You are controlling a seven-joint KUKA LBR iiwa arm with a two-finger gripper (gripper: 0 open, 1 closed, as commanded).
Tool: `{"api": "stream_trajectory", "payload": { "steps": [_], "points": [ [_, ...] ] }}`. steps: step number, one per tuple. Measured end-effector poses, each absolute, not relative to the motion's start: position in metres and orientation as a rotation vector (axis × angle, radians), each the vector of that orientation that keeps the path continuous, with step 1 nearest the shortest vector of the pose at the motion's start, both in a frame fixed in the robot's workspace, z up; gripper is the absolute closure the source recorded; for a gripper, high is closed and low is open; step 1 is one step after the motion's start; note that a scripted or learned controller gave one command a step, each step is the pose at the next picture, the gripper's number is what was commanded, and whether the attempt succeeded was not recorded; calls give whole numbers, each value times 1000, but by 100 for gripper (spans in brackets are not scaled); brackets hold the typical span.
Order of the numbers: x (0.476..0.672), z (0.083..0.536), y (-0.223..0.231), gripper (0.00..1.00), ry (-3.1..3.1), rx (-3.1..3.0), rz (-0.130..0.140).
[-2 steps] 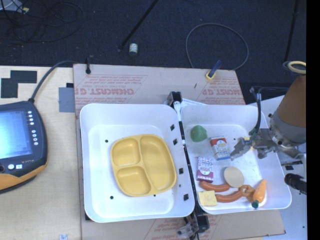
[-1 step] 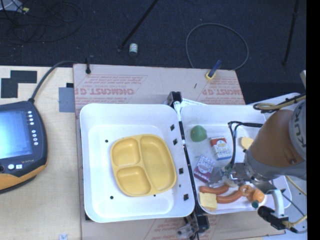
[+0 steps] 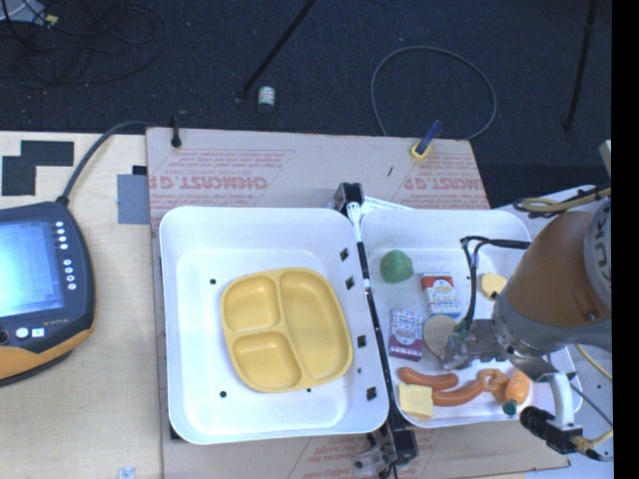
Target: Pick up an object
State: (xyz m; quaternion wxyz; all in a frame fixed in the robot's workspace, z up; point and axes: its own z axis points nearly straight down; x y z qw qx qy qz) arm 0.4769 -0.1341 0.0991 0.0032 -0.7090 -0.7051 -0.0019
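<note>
A teach pendant with a lit blue screen rests at the left edge of the tabletop. Printed cardboard lies flat beneath the bins. Beyond it, black cables loop over dark carpet, and a small metal cylinder lies there

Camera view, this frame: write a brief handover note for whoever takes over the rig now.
Gripper: low in the right bin, over its middle; whether it holds anything can't be made out.
Right bin holds a green ball, a red-and-white carton, a purple packet, two sausages, a cheese wedge and a carrot.
Left bin holds the yellow divided tray.
Done: nothing visibly lifted.
Left: grasp and raise one object.
</note>
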Motion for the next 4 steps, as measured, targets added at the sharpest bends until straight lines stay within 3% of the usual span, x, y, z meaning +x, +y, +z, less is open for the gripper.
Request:
{"api": "stream_trajectory", "payload": {
  "steps": [1,2,3,4],
  "points": [
    [477,99,-134,0,-2211,-2222,-6],
    [525,88,-102,0,-2225,-2215,0],
    [623,88,-95,0,-2228,-2219,-5],
    [543,193,-72,0,-2221,-2221,-4]
  ]
}}
